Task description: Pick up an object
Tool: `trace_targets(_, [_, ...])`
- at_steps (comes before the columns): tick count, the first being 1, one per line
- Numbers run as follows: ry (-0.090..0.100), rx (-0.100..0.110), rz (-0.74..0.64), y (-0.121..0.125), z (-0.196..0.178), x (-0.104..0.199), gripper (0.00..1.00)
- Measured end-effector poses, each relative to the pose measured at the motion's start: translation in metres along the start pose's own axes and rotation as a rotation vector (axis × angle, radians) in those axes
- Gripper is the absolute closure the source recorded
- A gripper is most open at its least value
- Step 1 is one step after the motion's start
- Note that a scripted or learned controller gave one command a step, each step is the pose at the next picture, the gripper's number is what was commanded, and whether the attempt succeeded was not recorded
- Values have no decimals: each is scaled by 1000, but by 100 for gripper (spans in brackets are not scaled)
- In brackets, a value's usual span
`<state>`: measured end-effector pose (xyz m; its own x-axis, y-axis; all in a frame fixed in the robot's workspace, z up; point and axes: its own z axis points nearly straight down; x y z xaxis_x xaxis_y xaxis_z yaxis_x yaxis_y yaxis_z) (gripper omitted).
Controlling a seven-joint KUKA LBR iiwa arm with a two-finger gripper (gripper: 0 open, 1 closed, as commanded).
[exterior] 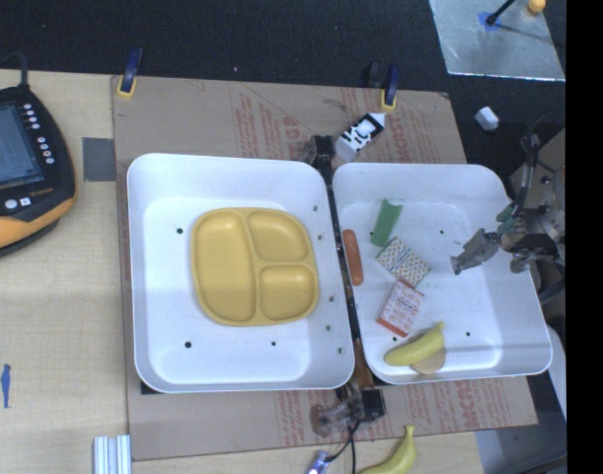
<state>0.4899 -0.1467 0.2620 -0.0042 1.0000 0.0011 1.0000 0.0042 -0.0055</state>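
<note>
Several small objects lie in the right bin (479,181). A green block (386,221) sits near the back, with an orange-brown sausage (352,256) along the left wall. A patterned packet (403,261) and a red-and-white packet (402,307) lie in the middle. At the front, a yellow banana (419,346) rests on a tan disc (431,362). My gripper (482,250) hangs over the right side of this bin, to the right of the packets and apart from them. I see nothing held in it.
The left bin (153,265) holds a yellow divided plate (254,265). A teach pendant (20,166) lies on the bench at far left. A second banana (398,452) lies in front of the bins, and a black-and-white item (360,132) sits behind them.
</note>
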Motion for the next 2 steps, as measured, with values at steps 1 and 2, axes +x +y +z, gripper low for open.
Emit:
trace_targets(1, [-1,2,-2,57,120,19,0])
trace_targets(2, [-1,1,-2,80,167,37,0])
